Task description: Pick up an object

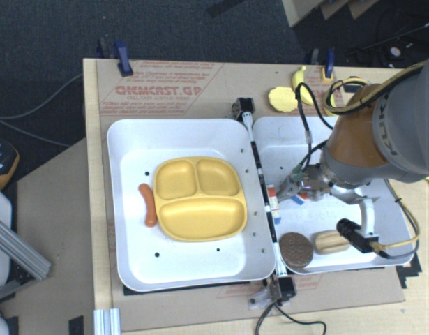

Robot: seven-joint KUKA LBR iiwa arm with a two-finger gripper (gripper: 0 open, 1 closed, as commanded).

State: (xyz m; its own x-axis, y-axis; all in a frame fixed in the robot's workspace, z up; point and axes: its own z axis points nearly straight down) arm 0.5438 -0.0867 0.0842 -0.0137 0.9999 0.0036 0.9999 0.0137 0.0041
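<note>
The grey arm's gripper [296,187] hangs low over the right white bin [284,142]; I cannot tell how its jaws stand.

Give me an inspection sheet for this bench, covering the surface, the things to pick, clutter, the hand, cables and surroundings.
Surface: brown board bearing two white bins, left bin and right bin, side by side.
Job's things: yellow divided tray in the left bin, orange sausage along its left side; brown round piece and tan bun at the right bin's near edge.
Clutter: yellow toy on the board behind the right bin.
Hand: hand low over the right bin's left part; fingers not discernible.
Cables: black and yellow cables by the arm; black cable at the front edge.
Surroundings: dark carpet; blue clamps on the board's far edge.
</note>
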